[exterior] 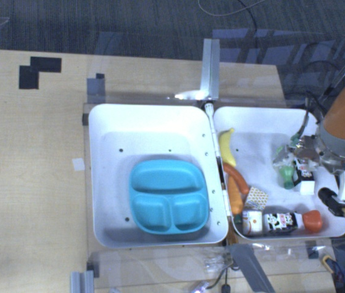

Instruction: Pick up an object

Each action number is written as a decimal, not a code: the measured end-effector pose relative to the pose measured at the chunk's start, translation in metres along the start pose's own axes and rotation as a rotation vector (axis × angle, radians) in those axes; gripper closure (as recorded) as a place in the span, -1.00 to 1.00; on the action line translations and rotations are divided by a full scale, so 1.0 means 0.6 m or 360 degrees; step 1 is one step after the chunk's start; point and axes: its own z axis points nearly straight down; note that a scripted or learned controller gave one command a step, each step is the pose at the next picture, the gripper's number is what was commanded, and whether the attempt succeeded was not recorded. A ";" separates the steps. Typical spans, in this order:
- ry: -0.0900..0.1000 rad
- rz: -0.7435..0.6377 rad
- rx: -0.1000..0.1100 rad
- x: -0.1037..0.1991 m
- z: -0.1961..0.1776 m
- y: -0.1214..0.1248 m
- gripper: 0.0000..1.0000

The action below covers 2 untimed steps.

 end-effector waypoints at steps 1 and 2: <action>0.0007 0.0015 0.0001 -0.007 0.011 0.014 -1.00; 0.0010 0.0002 -0.0040 0.001 -0.022 0.029 1.00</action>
